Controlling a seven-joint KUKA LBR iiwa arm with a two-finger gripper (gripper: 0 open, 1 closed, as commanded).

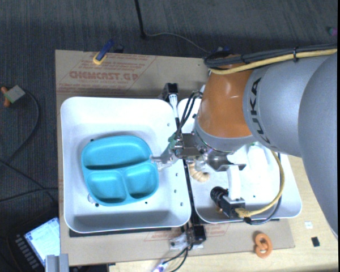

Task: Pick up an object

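A blue divided tray (120, 169) lies in the left white bin (102, 109), toward its lower middle. The grey arm with its orange band (229, 103) reaches in from the right and hangs over the wall between the two bins. My gripper (162, 157) points left, and its tip is at the blue tray's right rim. A small tan object (200, 175) sits in the right bin (289, 205), just under the wrist. The arm hides most of the right bin.
An orange ring (263, 243) lies on the bench in front of the right bin. A blue and yellow clip (103, 51) rests on the cardboard sheet behind the left bin. Cables run along the arm and between the bins.
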